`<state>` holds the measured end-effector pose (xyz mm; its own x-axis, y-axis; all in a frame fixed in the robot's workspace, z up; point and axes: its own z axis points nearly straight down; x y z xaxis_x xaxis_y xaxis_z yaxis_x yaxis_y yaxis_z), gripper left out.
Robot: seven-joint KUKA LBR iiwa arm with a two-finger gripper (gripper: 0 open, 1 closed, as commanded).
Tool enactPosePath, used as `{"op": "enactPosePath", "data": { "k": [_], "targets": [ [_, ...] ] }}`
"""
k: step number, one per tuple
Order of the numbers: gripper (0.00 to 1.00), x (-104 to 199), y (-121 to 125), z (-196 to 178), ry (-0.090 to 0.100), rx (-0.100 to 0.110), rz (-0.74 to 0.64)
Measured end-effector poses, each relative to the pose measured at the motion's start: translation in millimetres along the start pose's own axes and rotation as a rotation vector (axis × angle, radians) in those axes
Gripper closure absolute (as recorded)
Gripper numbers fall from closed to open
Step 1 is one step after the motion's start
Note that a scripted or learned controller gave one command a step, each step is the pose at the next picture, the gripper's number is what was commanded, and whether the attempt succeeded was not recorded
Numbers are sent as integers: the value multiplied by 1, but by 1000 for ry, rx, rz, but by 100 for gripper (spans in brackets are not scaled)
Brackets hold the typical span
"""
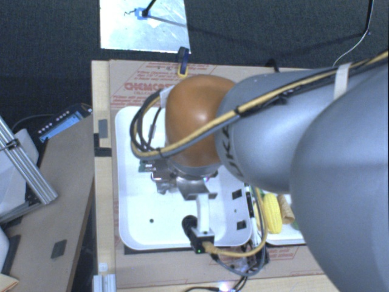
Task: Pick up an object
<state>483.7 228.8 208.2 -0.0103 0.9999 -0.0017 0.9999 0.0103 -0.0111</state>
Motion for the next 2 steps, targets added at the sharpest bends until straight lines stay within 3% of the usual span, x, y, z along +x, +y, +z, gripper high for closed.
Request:
{"op": "enactPosePath", "data": {
  "k": [1,2],
  "targets": [
    [100,6,3,-116,8,-22,4],
    [100,-8,1,-227,8,-24,6]
  ]
}}
